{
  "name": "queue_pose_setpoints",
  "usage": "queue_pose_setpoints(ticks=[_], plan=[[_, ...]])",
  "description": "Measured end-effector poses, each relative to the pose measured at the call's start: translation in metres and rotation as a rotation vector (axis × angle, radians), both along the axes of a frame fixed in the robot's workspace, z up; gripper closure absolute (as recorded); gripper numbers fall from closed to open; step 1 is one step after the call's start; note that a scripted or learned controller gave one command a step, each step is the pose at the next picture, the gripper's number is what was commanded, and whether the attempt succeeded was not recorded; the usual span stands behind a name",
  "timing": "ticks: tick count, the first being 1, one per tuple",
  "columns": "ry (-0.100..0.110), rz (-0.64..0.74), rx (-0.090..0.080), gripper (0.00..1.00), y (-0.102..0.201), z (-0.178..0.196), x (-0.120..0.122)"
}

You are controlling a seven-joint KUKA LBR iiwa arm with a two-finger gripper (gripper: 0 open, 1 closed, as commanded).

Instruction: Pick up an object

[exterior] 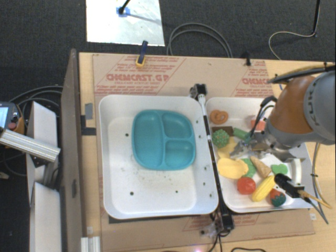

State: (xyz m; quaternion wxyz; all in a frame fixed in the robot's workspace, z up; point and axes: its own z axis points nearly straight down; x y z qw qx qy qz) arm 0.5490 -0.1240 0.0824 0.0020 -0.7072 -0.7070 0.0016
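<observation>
**Right bin is packed, so the grab has to be picked carefully**

The gripper (pixel 242 150) is seen low over the middle of the right bin (pixel 239 105), right in the thick of the toy food. Whether anything is pinched between the metal tips can't be told from this angle, and how wide they stand isn't clear either, so no hold should be assumed yet.

What's sitting around it: a green bumpy ball (pixel 220 138) just to the left, a yellow blob (pixel 231 168) just below, and a tan cone-shaped piece (pixel 260 166) beside that. Further toward the near edge a red tomato (pixel 245 185) and a corn cob (pixel 263 188) are touching or nearly so. A pretzel (pixel 219 116) lies apart near the far corner. The left bin (pixel 157 198) is taken up by a teal divided plate (pixel 163 139).

For the step to go well, one item should be committed to, probably the yellow blob or the green ball since they're closest. The tips are best brought down on either side of a single piece, not straddling two, because neighbours are likely to get nudged and the squeeze wasted. A straight lift should then be made, and the hold confirmed before anything else is tried.
</observation>
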Motion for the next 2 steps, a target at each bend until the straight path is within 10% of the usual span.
queue_pose_setpoints(ticks=[2], plan=[[-0.015,0.006,-0.004,0.00,-0.062,0.004,0.117]])
